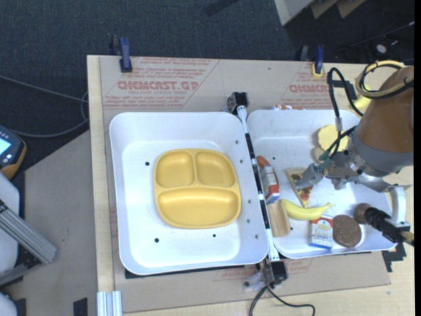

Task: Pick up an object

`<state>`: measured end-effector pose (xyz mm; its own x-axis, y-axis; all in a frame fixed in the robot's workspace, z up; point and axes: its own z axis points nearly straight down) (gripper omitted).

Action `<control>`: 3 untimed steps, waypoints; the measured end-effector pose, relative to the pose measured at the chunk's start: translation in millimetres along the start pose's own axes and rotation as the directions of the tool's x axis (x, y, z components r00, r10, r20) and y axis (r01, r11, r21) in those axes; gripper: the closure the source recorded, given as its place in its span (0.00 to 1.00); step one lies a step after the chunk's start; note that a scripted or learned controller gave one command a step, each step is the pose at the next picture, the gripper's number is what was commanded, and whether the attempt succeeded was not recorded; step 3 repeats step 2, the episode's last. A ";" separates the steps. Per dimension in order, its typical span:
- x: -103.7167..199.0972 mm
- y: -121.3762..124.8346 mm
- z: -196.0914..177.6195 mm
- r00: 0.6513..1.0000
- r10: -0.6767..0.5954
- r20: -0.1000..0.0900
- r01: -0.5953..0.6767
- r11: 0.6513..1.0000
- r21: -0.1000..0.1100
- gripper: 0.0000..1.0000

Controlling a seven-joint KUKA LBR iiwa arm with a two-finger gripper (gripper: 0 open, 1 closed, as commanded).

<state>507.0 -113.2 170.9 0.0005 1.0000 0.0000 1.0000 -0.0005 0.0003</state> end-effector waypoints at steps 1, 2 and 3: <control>-11.0 37.1 78.0 1.000 -0.001 0.000 0.001 1.000 0.005 0.00; -10.6 37.4 63.2 1.000 -0.001 0.000 0.001 1.000 -0.001 1.00; -10.6 37.4 63.2 1.000 -0.001 0.000 0.001 1.000 -0.001 1.00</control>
